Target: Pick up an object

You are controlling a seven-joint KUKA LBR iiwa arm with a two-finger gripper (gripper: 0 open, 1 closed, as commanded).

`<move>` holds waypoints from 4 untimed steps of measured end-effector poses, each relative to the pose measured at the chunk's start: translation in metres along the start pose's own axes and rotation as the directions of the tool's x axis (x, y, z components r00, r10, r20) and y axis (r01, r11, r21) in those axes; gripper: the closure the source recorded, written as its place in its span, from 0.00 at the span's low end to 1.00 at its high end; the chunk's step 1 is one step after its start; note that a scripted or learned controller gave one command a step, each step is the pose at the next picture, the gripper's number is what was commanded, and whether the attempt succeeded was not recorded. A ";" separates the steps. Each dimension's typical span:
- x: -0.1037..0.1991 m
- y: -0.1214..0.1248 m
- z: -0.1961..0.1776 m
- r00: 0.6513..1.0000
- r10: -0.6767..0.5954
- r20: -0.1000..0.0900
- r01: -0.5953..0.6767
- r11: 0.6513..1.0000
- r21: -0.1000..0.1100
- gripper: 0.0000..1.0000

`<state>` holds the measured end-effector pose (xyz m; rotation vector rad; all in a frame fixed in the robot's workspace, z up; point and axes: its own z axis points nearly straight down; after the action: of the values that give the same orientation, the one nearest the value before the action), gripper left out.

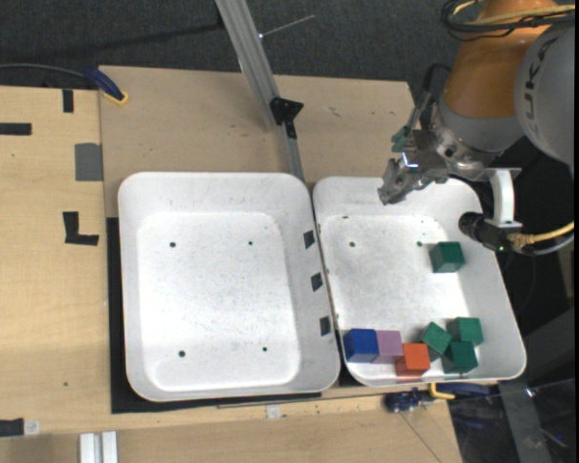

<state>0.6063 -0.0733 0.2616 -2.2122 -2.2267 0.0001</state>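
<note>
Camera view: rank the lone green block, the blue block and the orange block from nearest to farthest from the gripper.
From the gripper, at the right bin's far edge:
1. Lone green block, by itself near the bin's right wall.
2. Blue block, left end of the cluster at the near edge.
3. Orange block, in that cluster, slightly farther than the blue one.

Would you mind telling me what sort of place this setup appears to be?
Most likely a robotics lab bench for grasping trials: a KUKA arm with its claw over two white bins, small coloured blocks lying in the right one, and tape marks on the wooden benchtop.
</note>
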 end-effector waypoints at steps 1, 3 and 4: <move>0.039 -0.020 -0.001 1.000 0.005 0.002 -0.005 1.000 0.000 1.00; 0.131 -0.063 0.002 1.000 0.001 0.001 -0.001 1.000 0.002 1.00; 0.167 -0.085 0.016 1.000 0.002 0.002 -0.002 1.000 0.002 1.00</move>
<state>0.5205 0.0932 0.2458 -2.2136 -2.2246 0.0046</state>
